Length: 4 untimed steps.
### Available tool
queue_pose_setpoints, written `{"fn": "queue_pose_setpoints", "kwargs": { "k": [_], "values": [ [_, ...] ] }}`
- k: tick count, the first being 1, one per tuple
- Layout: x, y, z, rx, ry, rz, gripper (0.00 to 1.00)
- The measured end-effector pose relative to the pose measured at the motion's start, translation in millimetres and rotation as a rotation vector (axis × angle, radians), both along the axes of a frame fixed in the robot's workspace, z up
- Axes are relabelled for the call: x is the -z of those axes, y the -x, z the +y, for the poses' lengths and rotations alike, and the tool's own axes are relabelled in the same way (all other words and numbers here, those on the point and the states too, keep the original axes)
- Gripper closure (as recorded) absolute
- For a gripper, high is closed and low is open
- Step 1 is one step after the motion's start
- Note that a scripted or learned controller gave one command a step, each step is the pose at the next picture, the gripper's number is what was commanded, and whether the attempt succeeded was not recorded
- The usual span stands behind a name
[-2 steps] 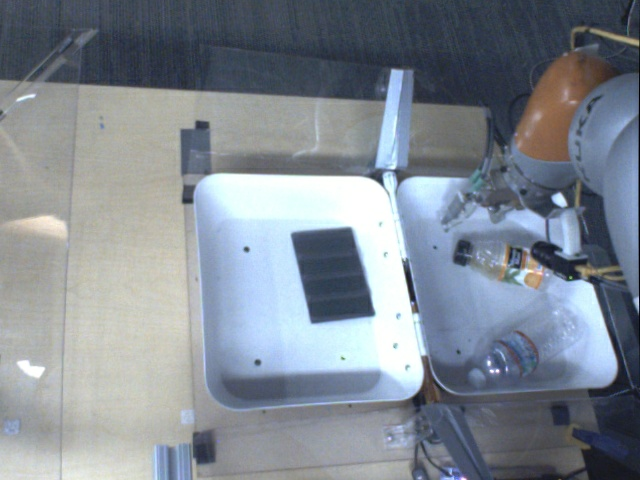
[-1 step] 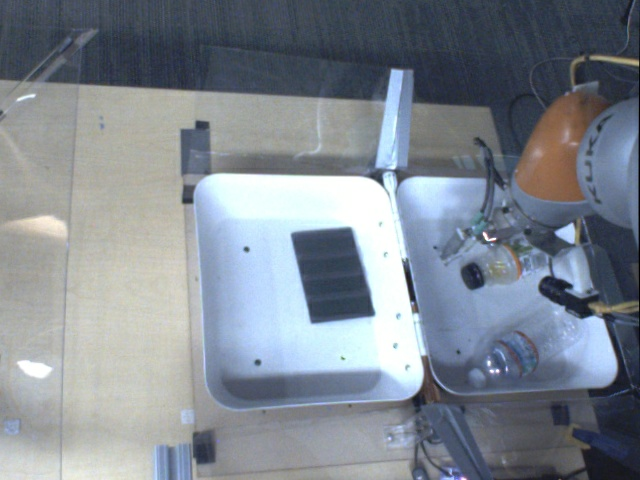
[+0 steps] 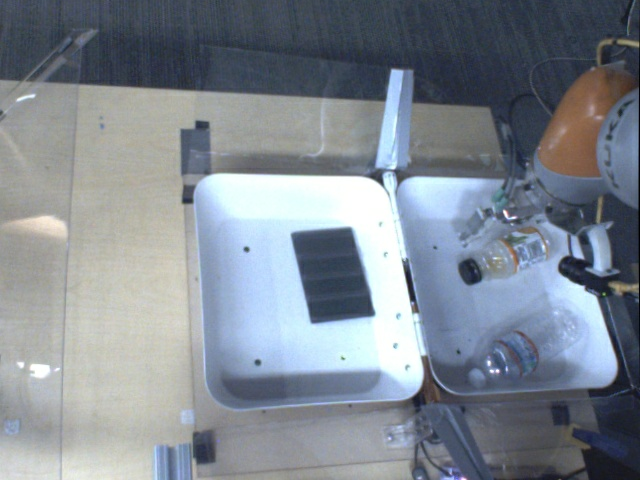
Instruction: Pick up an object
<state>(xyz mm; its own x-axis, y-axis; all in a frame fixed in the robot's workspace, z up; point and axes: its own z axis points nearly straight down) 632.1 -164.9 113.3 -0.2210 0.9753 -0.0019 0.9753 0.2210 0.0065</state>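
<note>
The jaws (image 3: 497, 214) hang low in the right bin (image 3: 440, 298), just above a small bottle (image 3: 503, 259) lying on its side; whether they are open, I cannot tell. A clear bottle (image 3: 520, 351) lies nearer.

You have two shallow white bins side by side on the worktop (image 3: 120, 298), a pale wood surface. The left bin (image 3: 225, 268) sits near the worktop's middle; the right bin (image 3: 430, 268) touches its right side. A grey upright divider post (image 3: 395, 118) stands at the far edge where they meet. Dark carpet (image 3: 250, 8) lies beyond the worktop's far edge. Cables (image 3: 450, 453) hang at the near edge, below the right bin.
</note>
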Motion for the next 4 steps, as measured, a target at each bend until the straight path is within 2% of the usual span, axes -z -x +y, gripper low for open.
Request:
{"fn": "queue_pose_setpoints", "kwargs": {
  "k": [1,2,3,4],
  "values": [
    [24,45,47,-0.075,-0.001,-0.004,0.0],
    [25,-34,15,-0.088,-0.003,0.007,0.0],
    [24,45,-5,-0.357,0.004,-0.004,0.0],
    [23,112,-11,-0.322,0.005,-0.006,0.0]
  ]
}}
